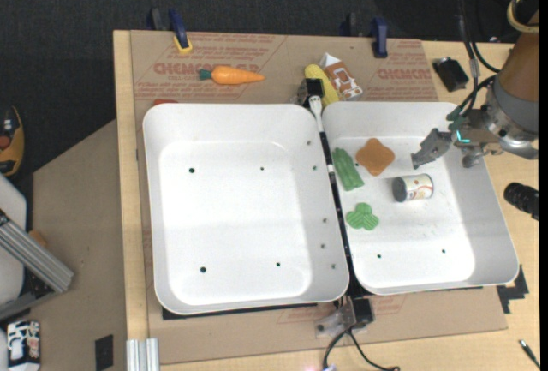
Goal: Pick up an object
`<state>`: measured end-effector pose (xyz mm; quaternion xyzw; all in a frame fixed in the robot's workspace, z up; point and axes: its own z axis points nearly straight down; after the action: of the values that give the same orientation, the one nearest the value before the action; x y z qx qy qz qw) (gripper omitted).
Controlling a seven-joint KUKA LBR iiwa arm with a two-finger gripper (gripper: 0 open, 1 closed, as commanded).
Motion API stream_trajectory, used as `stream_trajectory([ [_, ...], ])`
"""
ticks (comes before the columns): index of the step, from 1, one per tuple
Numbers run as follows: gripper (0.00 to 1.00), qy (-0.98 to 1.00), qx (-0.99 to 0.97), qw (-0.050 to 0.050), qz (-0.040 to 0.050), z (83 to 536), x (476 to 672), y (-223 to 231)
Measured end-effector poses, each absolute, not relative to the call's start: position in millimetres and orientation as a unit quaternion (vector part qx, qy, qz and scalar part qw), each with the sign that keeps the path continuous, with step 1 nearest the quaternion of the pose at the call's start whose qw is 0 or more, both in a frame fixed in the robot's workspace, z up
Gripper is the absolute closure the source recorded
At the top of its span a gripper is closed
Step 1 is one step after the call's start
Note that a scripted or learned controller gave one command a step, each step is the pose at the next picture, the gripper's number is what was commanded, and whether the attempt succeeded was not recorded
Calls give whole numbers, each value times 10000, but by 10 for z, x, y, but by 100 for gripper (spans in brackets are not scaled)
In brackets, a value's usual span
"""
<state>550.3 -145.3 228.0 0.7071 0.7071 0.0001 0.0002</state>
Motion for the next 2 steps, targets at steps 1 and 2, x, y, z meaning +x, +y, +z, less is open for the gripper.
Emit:
stream_trajectory([
  [1, 0, 7067, 7075, -30, -13, 769, 5590, -1417],
  [2, 0, 7082, 7060, 20, 13, 852, 6149, -1260],
])
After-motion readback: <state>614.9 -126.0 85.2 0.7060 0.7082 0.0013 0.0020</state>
